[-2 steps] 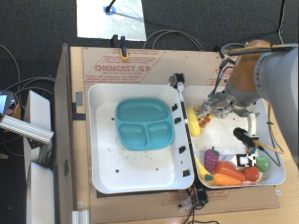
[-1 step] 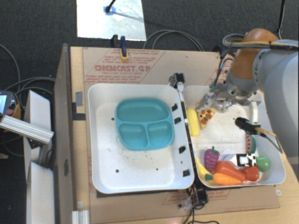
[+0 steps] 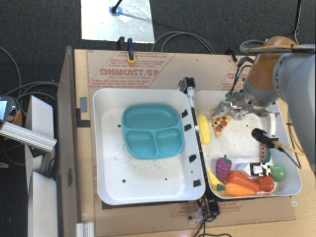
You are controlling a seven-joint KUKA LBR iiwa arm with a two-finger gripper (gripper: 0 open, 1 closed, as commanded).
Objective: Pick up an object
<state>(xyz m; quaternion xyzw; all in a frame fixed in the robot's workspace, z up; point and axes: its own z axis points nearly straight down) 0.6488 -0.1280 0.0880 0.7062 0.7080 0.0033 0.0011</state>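
1. The grey arm with an orange band (image 3: pixel 276 68) reaches in from the right, and its two-finger gripper (image 3: pixel 228 107) hangs over the upper left part of the shallow white right-hand bin (image 3: pixel 239 144).
2. From this slanted view I cannot tell whether the gripper is released or clenched, and nothing can be seen held in it.
3. The nearest thing to pick is a toy pizza slice, yellow with red spots (image 3: pixel 220 124). It lies flat on the bin floor just below the gripper, and I cannot tell if they touch.
4. A yellow toy corn cob (image 3: pixel 203 128) lies along the same bin's left wall, just beside the pizza slice.
5. In the lower part of that bin, a purple toy fruit with a green top (image 3: pixel 223 169), a long orange toy carrot (image 3: pixel 240 185), a red toy vegetable (image 3: pixel 265 183) and a small green round toy (image 3: pixel 278 172) crowd together.
6. The shallow white left-hand bin (image 3: pixel 108 152) holds a teal plastic plate with three compartments (image 3: pixel 152 131), lying flat near its middle.
7. Both bins rest on a brown cardboard sheet (image 3: pixel 81 147) printed in red; "CHEMCAST GP" reads clearly above the left bin, and the smaller repeated print is too fine to read.
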